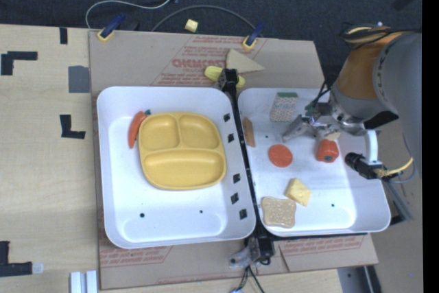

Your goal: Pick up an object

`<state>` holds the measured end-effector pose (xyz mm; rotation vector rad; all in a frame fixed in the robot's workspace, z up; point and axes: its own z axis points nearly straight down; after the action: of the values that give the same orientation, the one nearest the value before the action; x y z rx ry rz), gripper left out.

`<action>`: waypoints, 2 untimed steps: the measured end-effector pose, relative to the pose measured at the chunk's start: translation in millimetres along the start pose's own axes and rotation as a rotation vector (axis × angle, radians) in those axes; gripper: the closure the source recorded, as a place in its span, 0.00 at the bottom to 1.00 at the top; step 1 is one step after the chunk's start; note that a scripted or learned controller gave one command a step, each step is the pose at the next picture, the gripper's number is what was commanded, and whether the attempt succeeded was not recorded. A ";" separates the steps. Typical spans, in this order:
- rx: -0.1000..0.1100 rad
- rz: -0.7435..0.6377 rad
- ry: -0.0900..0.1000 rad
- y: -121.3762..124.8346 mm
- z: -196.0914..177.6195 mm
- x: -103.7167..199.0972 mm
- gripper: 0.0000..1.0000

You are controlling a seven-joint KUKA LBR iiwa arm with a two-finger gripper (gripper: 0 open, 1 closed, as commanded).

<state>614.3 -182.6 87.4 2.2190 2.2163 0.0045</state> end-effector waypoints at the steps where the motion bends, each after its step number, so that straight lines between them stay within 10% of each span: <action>1: 0.001 -0.009 0.003 57.1 -18.4 58.7 0.00; 2: 0.007 -0.004 0.002 54.1 -26.6 54.7 1.00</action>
<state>668.3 -128.0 114.3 2.2189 2.2251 -0.0014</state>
